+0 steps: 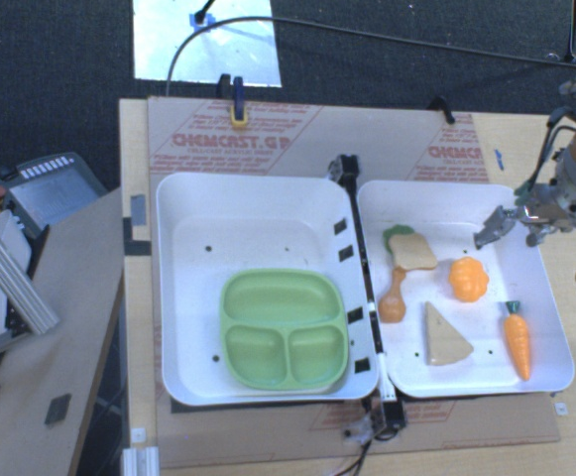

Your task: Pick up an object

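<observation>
Two shallow white bins are seen side by side on the worktop [134,167], over a sheet of printed cardboard [297,132]. The left bin [183,206] is occupied by a light green divided plate [284,327], set toward its near edge, with three compartments facing up. In the right bin [540,365] five toy food items are scattered: an orange round fruit [469,278] near the middle, a carrot [518,341] with green top lying lengthwise by the right wall, a pale wedge-shaped slice [444,337] toward the near edge, a tan slice of bread [413,254] resting on a green leaf piece [399,233] near the left wall, and a brownish drumstick-like piece [395,300] just below the bread. The arm is seen entering from the right, with the tool [494,228] placed over the far right part of the right bin, above and to the right of the orange fruit and apart from it. Nothing is seen between its fingers; whether it is released or clenched cannot be told at this angle. None of the items is lifted; all are lying on the bin floor. At the left a grey device with a screen [55,194] and an aluminium rail [8,271] are seen on a side table.
</observation>
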Robot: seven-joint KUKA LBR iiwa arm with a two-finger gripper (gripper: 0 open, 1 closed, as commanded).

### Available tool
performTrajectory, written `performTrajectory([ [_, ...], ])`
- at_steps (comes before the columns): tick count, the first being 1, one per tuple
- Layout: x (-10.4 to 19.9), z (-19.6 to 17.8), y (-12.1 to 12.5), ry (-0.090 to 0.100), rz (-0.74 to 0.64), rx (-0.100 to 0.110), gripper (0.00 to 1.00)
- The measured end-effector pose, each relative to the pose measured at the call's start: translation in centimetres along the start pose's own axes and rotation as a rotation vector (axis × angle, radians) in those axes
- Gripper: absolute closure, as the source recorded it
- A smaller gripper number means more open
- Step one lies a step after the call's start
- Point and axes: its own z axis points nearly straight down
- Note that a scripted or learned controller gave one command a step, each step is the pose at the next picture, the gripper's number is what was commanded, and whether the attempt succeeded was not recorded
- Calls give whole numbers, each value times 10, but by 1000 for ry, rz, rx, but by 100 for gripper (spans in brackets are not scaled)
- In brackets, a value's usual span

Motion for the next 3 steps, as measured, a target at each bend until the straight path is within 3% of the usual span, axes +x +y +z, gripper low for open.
performTrajectory([
  [1,1,-8,3,-3,-3,-13,0],
  [3,8,80,10,-3,-3,-11,0],
])
